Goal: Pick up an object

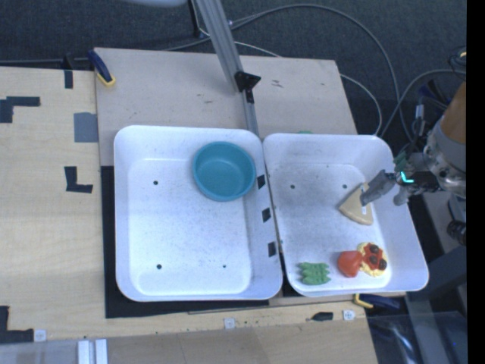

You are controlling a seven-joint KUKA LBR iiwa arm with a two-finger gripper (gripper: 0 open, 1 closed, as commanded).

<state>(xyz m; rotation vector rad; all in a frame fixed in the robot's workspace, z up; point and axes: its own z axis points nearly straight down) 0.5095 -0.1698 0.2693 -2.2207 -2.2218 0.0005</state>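
In the right bin (318,165) lie a pale yellow wedge (356,208), a red round piece (349,264), a yellow piece with dark and red spots (373,258) and a green lumpy piece (314,273). A blue bowl (223,171) stands upright in the left bin (151,233), near its back right corner. My gripper (381,197) hangs over the right bin's right edge, just above and right of the yellow wedge. It looks open, with one finger (371,190) slanting down to the wedge's upper edge. Nothing is held between the fingers.
A grey pole (227,44) slants across the bench behind the bins, ending at a black clamp (246,80). Cables (364,67) loop over the dark floor at the back right. Black clips (267,214) sit along the seam between the bins.
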